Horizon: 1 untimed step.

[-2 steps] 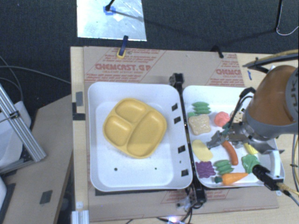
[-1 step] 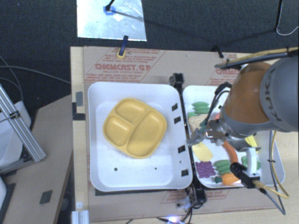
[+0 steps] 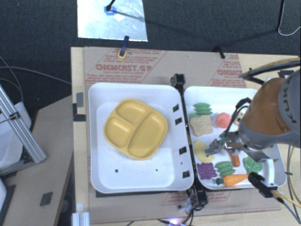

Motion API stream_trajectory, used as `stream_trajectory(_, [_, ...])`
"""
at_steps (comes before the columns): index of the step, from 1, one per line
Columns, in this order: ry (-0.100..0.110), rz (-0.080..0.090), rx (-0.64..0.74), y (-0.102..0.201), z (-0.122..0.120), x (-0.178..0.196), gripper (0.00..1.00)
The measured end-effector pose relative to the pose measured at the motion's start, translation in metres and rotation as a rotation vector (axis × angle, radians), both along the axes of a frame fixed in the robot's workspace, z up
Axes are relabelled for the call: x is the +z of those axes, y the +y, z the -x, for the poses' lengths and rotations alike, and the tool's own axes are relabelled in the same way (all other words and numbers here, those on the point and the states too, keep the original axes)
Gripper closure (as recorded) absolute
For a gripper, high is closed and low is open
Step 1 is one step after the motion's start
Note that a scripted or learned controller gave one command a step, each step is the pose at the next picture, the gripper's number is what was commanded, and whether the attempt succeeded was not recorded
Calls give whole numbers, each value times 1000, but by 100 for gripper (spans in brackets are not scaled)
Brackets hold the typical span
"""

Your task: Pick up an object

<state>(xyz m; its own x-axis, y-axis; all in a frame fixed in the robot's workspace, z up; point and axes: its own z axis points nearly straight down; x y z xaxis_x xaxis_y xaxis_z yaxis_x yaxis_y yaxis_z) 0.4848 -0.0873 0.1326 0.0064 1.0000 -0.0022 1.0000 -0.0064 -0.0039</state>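
Observation:
The right bin [image 3: 273,173] holds several toy foods. A green pea pod [image 3: 202,108] lies at the back, with a tan bread slice [image 3: 201,125] and a pink-red tomato [image 3: 223,120] in front of it. Further forward are a yellow slice [image 3: 201,150], purple grapes [image 3: 207,170], a green pepper [image 3: 224,166], a carrot [image 3: 235,179] and green broccoli [image 3: 251,165]. My gripper [image 3: 215,147] hangs over the middle of this bin, just right of the yellow slice and left of a small orange piece [image 3: 235,160]. Nothing shows in its grasp.
The left bin [image 3: 108,173] holds a yellow divided plate [image 3: 135,128]. A black divider [image 3: 184,126] runs between the bins. The grey arm with its orange band [image 3: 268,112] covers the right bin's right side. A foil sheet [image 3: 112,13] lies beyond the bench.

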Motion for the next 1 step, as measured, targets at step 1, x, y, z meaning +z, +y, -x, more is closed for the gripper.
stream_trajectory(1, [-7,-2,9,5,-3,13,100])
